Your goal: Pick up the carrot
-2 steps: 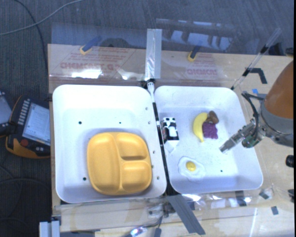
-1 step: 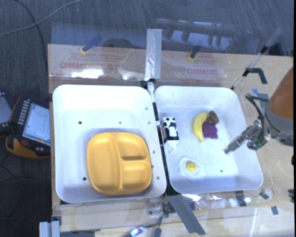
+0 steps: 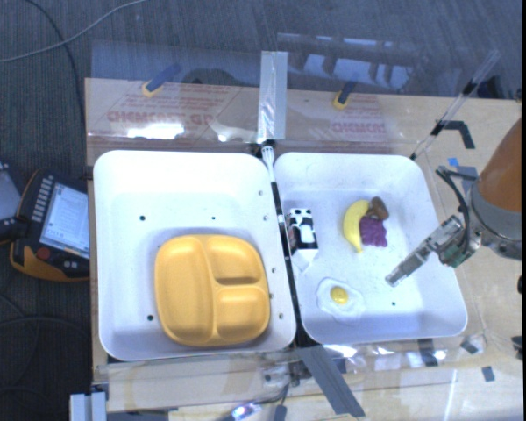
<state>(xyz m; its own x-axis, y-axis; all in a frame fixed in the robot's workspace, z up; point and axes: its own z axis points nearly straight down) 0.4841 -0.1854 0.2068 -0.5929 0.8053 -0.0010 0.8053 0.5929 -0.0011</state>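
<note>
Two shallow white bins sit side by side on the tan worktop (image 3: 495,340) and take up the middle of the frame. The left bin (image 3: 114,235) holds a big yellow divided tray (image 3: 212,288), which lies toward its lower edge, slightly turned. The right bin (image 3: 408,187) holds the small things.

My arm (image 3: 501,191) comes in from the right edge of the frame, orange above and grey below, over the right bin's right rim. My claw (image 3: 394,276) points down and to the left, over the lower right part of that bin's floor, with bare white under it and nothing between its tips. Whether it is spread or pressed together I cannot tell from this angle.

At the left edge of the frame, off the worktop, a handheld controller (image 3: 57,226) with a lit screen lies on the dark floor.

Near the right bin's centre lies a yellow banana (image 3: 354,224), curved and set roughly upright in the frame. Below it, near the bin's lower edge, is a fried egg (image 3: 339,297), left of my claw and apart from it. A purple bunch of grapes (image 3: 373,232) touches the banana's right side. A black-and-white toy (image 3: 302,229) lies against the bin's left wall. A small brown piece (image 3: 379,207) sits just above the grapes, by the banana's top.

Where the carrot is I cannot tell; I cannot make it out among these things.
</note>
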